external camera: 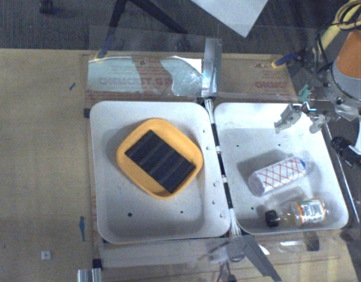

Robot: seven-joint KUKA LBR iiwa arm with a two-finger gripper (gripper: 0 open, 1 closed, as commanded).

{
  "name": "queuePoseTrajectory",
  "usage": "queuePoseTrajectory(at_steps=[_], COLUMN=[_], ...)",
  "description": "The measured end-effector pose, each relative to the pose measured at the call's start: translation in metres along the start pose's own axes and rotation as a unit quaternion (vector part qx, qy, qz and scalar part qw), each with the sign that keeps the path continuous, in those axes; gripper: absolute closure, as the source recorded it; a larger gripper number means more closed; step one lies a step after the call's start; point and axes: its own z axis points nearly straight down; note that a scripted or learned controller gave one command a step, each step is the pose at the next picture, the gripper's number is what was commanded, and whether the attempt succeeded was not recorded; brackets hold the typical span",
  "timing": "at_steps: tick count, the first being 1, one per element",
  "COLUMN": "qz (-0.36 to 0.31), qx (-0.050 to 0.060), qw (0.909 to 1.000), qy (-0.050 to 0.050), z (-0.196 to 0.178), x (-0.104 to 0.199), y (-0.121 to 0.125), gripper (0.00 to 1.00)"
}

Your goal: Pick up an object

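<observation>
Gripper (pixel 302 119): fingers spread, holding nothing, above right bin's (pixel 338 216) far edge. Right bin: roll (pixel 278 175), bottle (pixel 297 212) beside it. Left bin (pixel 107 216): yellow sponge (pixel 159 157).

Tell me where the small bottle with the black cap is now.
The bottle lies on its side in the right bin, near its front edge, just below the white roll with the red lattice pattern.
</observation>
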Motion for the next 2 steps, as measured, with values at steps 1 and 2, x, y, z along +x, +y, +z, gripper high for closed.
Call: queuePoseTrajectory(at_steps=[1,2], qz=[0.114,0.055], qx=[-0.002,0.0], qw=[0.9934,0.9985], qy=[-0.001,0.0], z=[-0.028,0.097], x=[0.045,0.079], y=[0.025,-0.031], gripper=[0.0,0.0])
